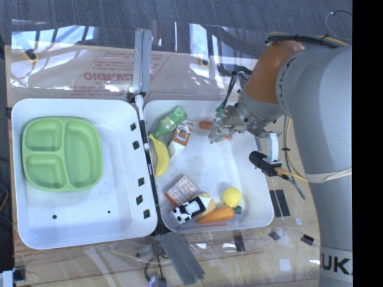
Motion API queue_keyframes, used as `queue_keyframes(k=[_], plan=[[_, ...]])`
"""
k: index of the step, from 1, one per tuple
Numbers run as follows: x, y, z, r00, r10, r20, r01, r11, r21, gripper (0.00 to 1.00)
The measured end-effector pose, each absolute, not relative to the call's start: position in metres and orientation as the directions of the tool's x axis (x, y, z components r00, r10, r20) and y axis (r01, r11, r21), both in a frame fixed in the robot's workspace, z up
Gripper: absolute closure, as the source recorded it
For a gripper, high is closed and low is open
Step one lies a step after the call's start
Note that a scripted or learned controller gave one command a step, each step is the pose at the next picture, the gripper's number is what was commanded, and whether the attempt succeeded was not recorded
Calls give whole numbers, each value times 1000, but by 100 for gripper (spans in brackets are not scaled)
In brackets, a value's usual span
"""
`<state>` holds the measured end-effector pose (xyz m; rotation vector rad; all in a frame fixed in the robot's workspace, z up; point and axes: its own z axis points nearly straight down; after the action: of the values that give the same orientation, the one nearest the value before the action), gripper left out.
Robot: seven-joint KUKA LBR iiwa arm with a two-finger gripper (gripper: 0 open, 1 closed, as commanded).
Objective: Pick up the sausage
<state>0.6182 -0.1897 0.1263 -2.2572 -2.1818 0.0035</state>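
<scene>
The small reddish-brown sausage [205, 124] was seen lying at about twelve o'clock in the right white bin [254, 211], just at nine o'clock of the two-finger gripper [216, 133]. Whether that gripper was clamping anything could not be told.

Floor: dark grey ribbed carpet [90, 2] is running across the top of the view.
Bench: a pale wooden top [72, 70] is lying under glossy clear sheeting.
Light: bright bluish window glare [206, 37] is reflecting off the sheeting in 2 patches.
Fittings: a grey metal bar [142, 61] is standing between the 2 bins.
</scene>
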Motion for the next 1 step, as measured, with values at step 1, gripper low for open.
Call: queue_keyframes(k=[1], plan=[[618,-190,126,34,999,0,999,-34,-3,0]])
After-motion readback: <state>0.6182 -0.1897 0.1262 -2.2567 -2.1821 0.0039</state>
